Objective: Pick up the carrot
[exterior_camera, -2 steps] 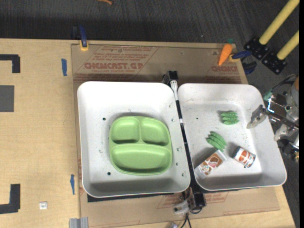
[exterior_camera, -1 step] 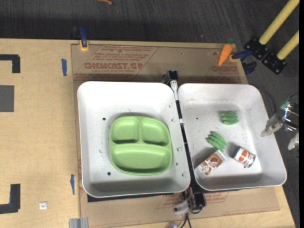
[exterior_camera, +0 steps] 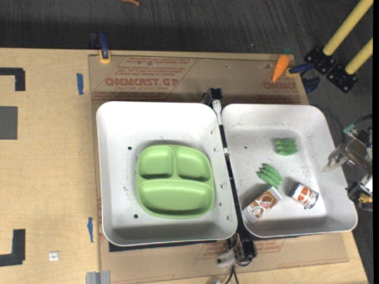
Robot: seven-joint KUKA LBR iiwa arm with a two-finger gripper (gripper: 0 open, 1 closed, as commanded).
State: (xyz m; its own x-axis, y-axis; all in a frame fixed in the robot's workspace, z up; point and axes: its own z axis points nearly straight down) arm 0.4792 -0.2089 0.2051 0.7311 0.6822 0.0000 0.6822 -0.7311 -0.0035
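carrot [exterior_camera: 280,67] beyond bins, arm [exterior_camera: 355,152] rightward

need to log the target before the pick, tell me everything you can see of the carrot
The carrot is a small orange toy with a green tip at its upper end, plastic by the look of it. It lies outside both bins on the brown board, beyond the far rim of the right bin, tilted with its green end up and to the right. A blue clamp sits just beside it; whether they touch is unclear. The gripper is well away, at the right bin's right edge.
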